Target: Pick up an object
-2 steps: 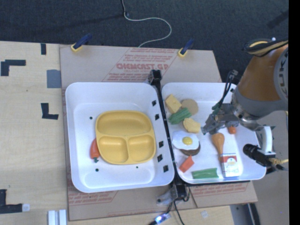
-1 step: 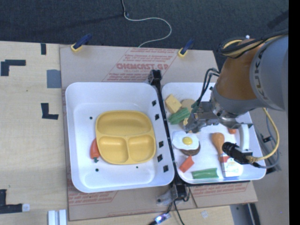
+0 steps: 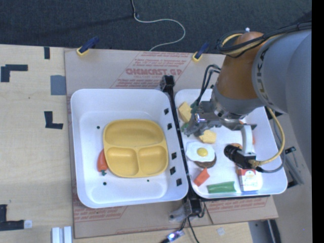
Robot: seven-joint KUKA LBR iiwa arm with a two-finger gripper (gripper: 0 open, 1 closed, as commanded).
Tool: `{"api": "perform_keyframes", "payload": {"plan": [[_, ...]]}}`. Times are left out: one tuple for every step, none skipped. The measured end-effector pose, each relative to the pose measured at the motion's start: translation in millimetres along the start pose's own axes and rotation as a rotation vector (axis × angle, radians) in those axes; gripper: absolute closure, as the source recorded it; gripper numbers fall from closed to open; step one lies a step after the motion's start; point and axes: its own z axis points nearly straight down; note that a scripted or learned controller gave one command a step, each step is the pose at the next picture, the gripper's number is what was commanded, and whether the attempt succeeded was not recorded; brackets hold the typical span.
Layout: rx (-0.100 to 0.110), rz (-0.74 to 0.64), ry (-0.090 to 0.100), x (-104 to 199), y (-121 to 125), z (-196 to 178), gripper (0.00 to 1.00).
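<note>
The grey arm with its orange band is reaching in over the right-hand shallow white bin (image 3: 273, 189), and the two-finger gripper (image 3: 195, 125) is down low near that bin's left wall, close to the divider between the two bins. From this slanted overhead angle the wrist hides the tips, so I cannot tell how the gripper is set or whether anything is in it.

Right beside it sit the likely targets: a pale yellow wedge of toy cheese (image 3: 184, 111) up by the wall, and a smaller yellow toy chunk (image 3: 207, 136) just below the gripper. Both look like light, stiff plastic with smooth faces, so I judge them easy to lift but prone to squirt out of a pinch. Best bet is to take them across two flat, opposite sides, not on a corner.

Lower down there's a toy fried egg on a brown slice (image 3: 201, 155), flat and wide, awkward to grab except by the edge. An orange toy carrot piece (image 3: 201, 176), a green flat bar (image 3: 221, 188) and a small red-and-white carton (image 3: 249, 180) lie along the front.

Over in the left white bin (image 3: 83, 135) rests a yellow divided plastic plate (image 3: 135, 148), with a red-orange toy (image 3: 102, 161) tucked at its left rim.
</note>
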Motion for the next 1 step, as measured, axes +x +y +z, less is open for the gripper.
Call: {"api": "perform_keyframes", "payload": {"plan": [[-0.001, -0.002, 0.0, 53.8, 25.7, -2.8, 1.0]]}}
